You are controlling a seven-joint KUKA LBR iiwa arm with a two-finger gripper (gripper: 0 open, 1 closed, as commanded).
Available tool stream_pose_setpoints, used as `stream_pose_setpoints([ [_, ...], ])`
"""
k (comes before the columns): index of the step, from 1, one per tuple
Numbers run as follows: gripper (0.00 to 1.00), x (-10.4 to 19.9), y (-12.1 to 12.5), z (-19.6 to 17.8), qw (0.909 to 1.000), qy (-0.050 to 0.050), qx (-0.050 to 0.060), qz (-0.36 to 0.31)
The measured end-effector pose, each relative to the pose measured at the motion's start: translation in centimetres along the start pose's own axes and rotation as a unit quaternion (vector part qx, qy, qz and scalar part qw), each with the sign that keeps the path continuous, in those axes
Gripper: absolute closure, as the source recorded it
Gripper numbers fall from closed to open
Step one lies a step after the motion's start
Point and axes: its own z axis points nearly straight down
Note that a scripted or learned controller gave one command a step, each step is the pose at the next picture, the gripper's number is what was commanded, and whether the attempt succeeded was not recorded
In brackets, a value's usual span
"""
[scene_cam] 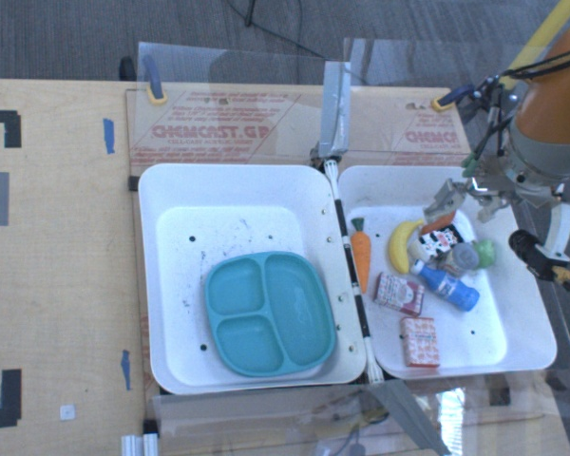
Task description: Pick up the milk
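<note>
Camera view, milk (440, 243) carton tilted, long axis toward upper right, fingers (446, 200) state unclear, just above it

A robotics lab: a plywood bench (57, 283) marked with black tape squares and blue tape strips, two white bins (171, 198) fenced by clear acrylic panels (237, 65), loose black cables (256, 8) on grey carpet beyond the bench's far edge.

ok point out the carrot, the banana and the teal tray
carrot (360, 257), camera view, middle of its orange body
banana (402, 245), camera view, middle of its curve
teal tray (300, 297), camera view, floor of its large compartment
</note>
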Motion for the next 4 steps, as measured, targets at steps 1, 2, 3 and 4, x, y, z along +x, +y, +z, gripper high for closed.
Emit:
stream_pose_setpoints([
  [1,0.0,-1.6,1.7,11.0,0.9979,-0.001,-0.006,-0.065],
  [2,0.0,2.2,-4.2,13.4,0.9947,-0.002,-0.007,-0.103],
  [3,1.0,1.8,-4.2,12.3,0.9949,-0.005,-0.01,-0.101],
  [4,1.0,9.4,0.3,-0.1,0.9908,0.0,-0.002,-0.135],
])
